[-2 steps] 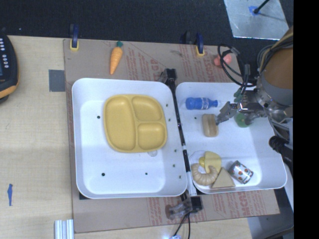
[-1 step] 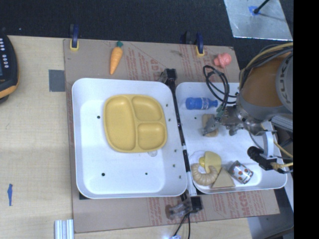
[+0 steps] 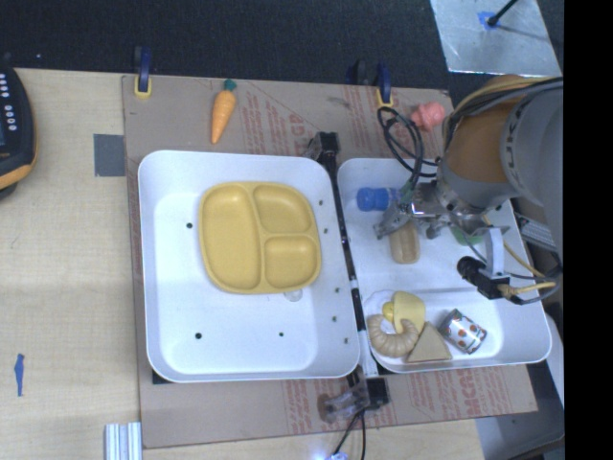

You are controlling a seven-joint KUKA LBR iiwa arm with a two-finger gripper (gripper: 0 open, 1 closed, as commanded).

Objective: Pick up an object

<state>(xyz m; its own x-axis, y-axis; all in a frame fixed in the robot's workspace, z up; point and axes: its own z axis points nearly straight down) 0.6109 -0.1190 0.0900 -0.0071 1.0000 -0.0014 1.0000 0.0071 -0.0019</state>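
Low in the right bin [image 3: 536, 348], at about five o'clock, a yellow cup [image 3: 406, 307], a croissant [image 3: 393, 335], a wedge [image 3: 429, 347] and a can [image 3: 465, 331] are crowded together. Higher up, the end effector [image 3: 410, 220] is lowered over a tan cylinder [image 3: 405, 246], seemingly chosen because it lies apart from the cluster. Whether anything is grasped cannot be told. A blue piece [image 3: 373, 199] lies at its nine o'clock.

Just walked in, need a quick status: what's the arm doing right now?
The KUKA arm is down in the right bin, its gripper over a tan cylinder-like piece beside a blue item. No visible grasp yet. The left bin holds a yellow divided plate; a toy carrot lies outside.
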